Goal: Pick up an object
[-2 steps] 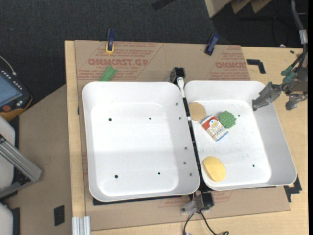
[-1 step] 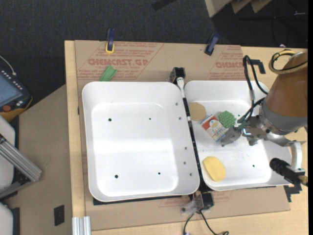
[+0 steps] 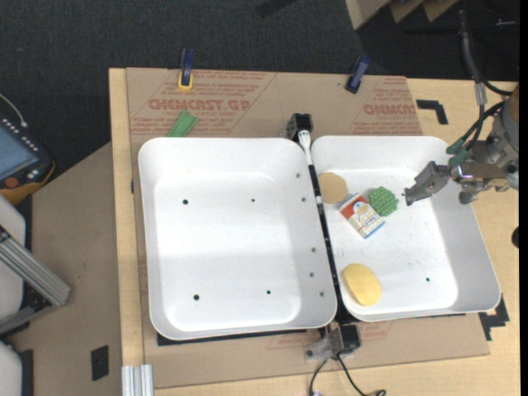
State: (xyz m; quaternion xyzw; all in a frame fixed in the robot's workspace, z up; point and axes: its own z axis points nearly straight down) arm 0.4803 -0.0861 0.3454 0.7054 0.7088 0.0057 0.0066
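1. The gripper [image 3: 419,186] hangs over the right bin [image 3: 470,254], near its far right part; whether its fingers stand apart or together cannot be told, and nothing is seen between them
2. A green knobbly object [image 3: 382,200] lies just left of the gripper tip, beside a small red and white box [image 3: 363,217]
3. A tan round piece [image 3: 333,187] sits near the bin's left wall, and a yellow oval object [image 3: 362,285] lies near the front rim
4. The right half of the right bin's floor is bare white
5. The left bin [image 3: 165,246] shows a broad open floor with small dark dots
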